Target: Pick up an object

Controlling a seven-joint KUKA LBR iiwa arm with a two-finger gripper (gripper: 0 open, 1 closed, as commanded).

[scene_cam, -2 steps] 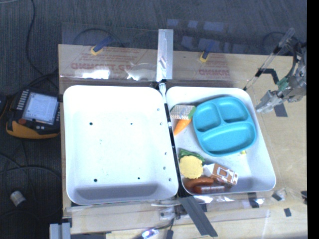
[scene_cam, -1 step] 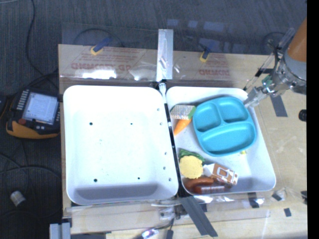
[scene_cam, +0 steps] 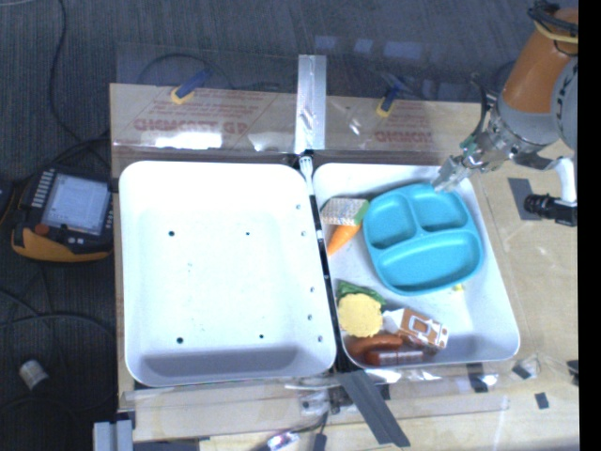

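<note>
Camera view: glossy blue compartmented tray (scene_cam: pixel 424 239), tool (scene_cam: pixel 453 172) at rim.

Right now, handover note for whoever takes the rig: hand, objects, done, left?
Hand: above the far right corner of the right bin, by the far edge of the blue divided tray. Nothing seen between its fingers.
Objects, all in the right bin: blue tray tilted across the far half; carrot beside it near the divider; yellow corn piece, small orange box and red sausage clustered at the near edge.
Left bin: no objects seen.
Done: nothing picked.
Left: grasp one object and lift it.
</note>
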